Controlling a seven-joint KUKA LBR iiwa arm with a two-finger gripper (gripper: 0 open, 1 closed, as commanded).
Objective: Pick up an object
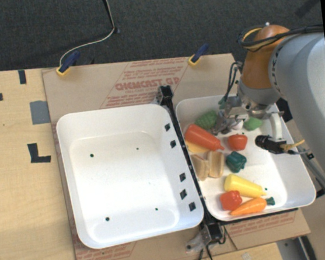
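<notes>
Gripper [227,122] sits low in the right bin [296,189], just beside a green toy [206,119]; finger state cannot be determined.

The claw [230,119] sits in the rear part of the right bin [293,190], directly above the items there. A leafy piece [206,118] lies just left of the claw; a round piece [253,123] lies just right. In front of the claw rests a tomato [238,142], with a corn cob [244,186] and carrot [249,207] further forward. The left bin [121,175] stands well left, on the counter [17,191].
</notes>
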